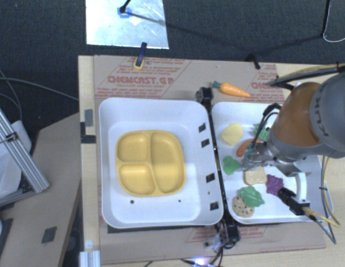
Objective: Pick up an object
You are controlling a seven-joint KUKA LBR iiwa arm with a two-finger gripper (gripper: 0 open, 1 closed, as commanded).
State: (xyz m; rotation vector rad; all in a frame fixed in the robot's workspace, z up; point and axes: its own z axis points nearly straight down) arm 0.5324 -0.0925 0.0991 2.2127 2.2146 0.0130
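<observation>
Arm low over the right bin (305,216), among toy food.
From above, the gripper (253,159) sits just over a tan toast slice (255,176), between a green leaf (231,164) and purple grapes (274,183); whether its fingers are apart or together I cannot tell. A yellow divided plate (150,163) lies in the left bin (111,121).

Two bins side by side on the bench. Left bin (111,149): a divided plate (151,163) at its centre. Right bin (303,216): small food pieces, including a cookie (243,206) at the near edge. A carrot (231,89) lies behind the right bin.
</observation>
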